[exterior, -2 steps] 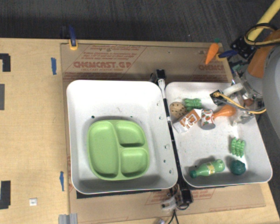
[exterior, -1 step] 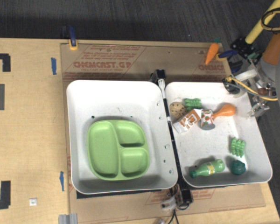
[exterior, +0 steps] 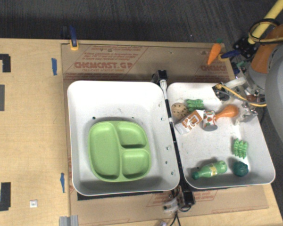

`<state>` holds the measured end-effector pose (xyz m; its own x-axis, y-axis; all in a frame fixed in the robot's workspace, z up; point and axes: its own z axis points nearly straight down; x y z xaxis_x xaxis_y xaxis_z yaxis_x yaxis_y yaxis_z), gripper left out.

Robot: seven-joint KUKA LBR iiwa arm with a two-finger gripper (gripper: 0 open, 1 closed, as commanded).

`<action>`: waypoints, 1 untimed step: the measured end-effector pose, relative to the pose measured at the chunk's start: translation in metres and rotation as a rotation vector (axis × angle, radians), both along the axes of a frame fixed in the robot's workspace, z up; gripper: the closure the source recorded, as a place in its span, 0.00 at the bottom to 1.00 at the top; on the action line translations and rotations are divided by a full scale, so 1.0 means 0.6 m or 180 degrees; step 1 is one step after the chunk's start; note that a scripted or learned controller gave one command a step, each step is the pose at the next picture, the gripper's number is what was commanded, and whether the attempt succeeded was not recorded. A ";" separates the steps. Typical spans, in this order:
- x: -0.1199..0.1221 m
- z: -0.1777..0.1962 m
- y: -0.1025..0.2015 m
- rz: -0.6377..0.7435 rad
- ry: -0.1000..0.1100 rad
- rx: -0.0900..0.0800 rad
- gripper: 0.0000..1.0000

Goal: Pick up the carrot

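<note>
Where the right bin (exterior: pixel 266 149) meets the arm, the carrot (exterior: pixel 226 112) lies at its far right, touching the gripper (exterior: pixel 245 108), whose opening I cannot tell. Just left sit two small cartons (exterior: pixel 198 119), a cookie (exterior: pixel 179 109) and a green piece (exterior: pixel 195 103). One green tray (exterior: pixel 118 149) fills the left bin (exterior: pixel 85 98).

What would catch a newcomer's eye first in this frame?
Most striking is the large green divided plate sitting alone in the left bin. Next comes the clutter in the right bin: an orange carrot near its upper right, right by the arm's hand, and a green bottle lying along the near edge.
</note>
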<state>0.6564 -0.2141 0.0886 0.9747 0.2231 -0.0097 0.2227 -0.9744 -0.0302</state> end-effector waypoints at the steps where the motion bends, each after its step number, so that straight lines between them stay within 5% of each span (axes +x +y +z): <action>1: 0.003 0.018 -0.001 0.0008 -0.0028 -0.0019 1.00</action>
